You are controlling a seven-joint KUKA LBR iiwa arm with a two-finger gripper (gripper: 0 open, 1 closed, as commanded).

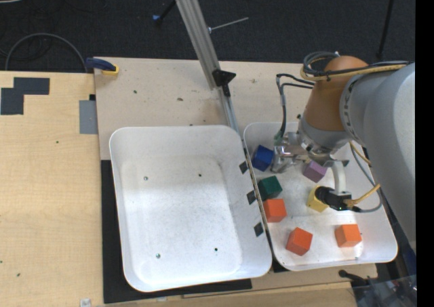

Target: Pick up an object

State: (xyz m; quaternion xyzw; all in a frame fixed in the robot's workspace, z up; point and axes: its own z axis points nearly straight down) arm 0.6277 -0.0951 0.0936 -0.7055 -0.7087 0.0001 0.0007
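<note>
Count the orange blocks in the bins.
3, all in the right bin: one by the divider, one near the front, one front right. The arm may hide more.

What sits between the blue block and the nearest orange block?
From the overhead camera, a dark green block lies between the blue block and the orange block.

Two white bins (178, 268) on the bench. All the blocks sit in the right bin (380, 248): three orange blocks (274, 209), plus one each of blue (263, 158), green (270, 186), purple (314, 171) and yellow (317, 199). Seven blocks total.
</note>
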